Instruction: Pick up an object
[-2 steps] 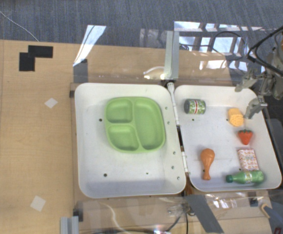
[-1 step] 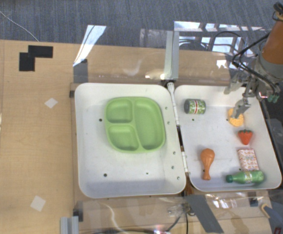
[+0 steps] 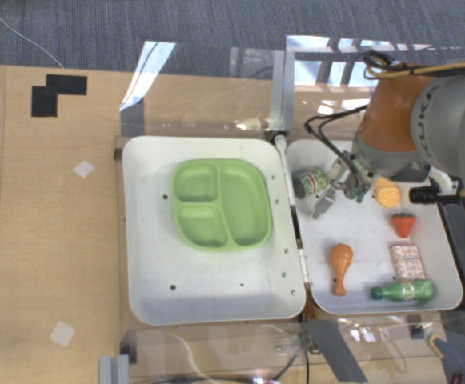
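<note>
Grey carpet lies beyond a pale wooden bench (image 3: 48, 238) that carries 2 shallow white bins side by side. In the left bin (image 3: 148, 286) sits a green tray with 3 compartments (image 3: 220, 202), nothing in them. The right bin (image 3: 448, 290) holds the loose items: a small can with a green label (image 3: 310, 183) at its upper left, a yellow corn-like piece (image 3: 387, 192), a toy strawberry (image 3: 403, 224), a toy drumstick (image 3: 341, 267), a small pink patterned box (image 3: 406, 261) and a green bottle lying on its side (image 3: 402, 292) near the front wall.

The arm (image 3: 448, 118) reaches in from the right, and the gripper (image 3: 332, 194) is low in the upper left part of the right bin, angled toward the can. 1 finger tip rests just below and beside the can. From this angle it cannot be told whether the fingers are spread or closed, nor whether the can sits between them.

As a judgement, the task is at the approach or grasp stage and is not yet done: every item appears to rest on the bin floor, and nothing is seen lifted. What is left is a secure closure on 1 object and a clear lift off the floor.

The likely target, the can, lies tipped on its side with its grey end facing left, close to the wall between the bins. It looks round and smooth, so it may roll or slide away from a finger that touches it off centre.
</note>
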Robot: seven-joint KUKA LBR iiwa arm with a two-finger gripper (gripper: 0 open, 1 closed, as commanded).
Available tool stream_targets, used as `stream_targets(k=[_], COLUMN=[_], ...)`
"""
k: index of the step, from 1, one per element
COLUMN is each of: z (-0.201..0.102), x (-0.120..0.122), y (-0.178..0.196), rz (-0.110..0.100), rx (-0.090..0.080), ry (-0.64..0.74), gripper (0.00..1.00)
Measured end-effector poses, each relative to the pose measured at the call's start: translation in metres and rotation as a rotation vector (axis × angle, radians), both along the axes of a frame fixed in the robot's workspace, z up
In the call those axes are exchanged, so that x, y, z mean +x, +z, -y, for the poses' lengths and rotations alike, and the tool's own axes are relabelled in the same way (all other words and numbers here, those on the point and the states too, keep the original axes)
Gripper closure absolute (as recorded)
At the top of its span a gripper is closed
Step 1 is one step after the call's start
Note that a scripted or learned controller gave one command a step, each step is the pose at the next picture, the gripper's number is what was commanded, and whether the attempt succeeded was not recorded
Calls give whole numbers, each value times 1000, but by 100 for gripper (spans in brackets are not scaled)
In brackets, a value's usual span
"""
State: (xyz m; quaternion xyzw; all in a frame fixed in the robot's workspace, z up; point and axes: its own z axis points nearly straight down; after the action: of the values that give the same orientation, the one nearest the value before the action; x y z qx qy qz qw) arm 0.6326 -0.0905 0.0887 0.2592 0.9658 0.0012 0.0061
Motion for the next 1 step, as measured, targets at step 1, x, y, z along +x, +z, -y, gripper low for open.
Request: stream_targets(k=[1], z=[5], x=[4], y=[16], rz=[16], rx=[-11], ry=[3], gripper=[100])
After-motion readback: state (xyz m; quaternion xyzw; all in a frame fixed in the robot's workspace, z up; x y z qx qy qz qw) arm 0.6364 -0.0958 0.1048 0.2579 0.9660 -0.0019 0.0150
